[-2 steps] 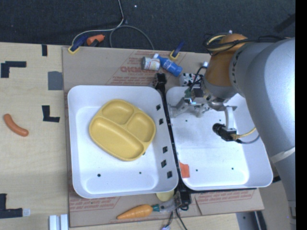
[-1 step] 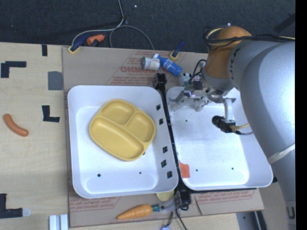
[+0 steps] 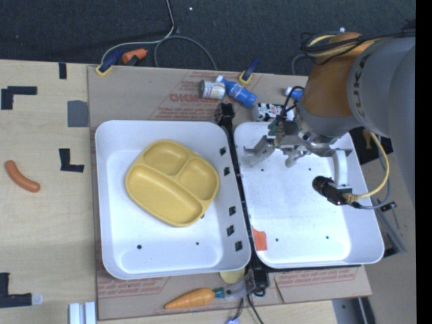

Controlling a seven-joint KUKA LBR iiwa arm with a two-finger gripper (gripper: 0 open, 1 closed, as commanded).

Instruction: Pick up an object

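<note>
A yellow divided plate (image 3: 173,181) lies in the left white bin (image 3: 111,248). My gripper (image 3: 275,155) hangs over the far left part of the right white bin (image 3: 364,248), a little right of the wall between the two bins. Its two grey fingers (image 3: 256,154) are spread apart with only bare bin floor between them, so it is open and holds nothing. The plate lies well to the gripper's left, across the divider.
A small orange scrap (image 3: 260,239) lies at the right bin's near left corner. Outside the bins are a carrot (image 3: 191,299) at the front edge, a sausage (image 3: 21,175) far left, and a blue-and-white bottle (image 3: 229,90) behind.
</note>
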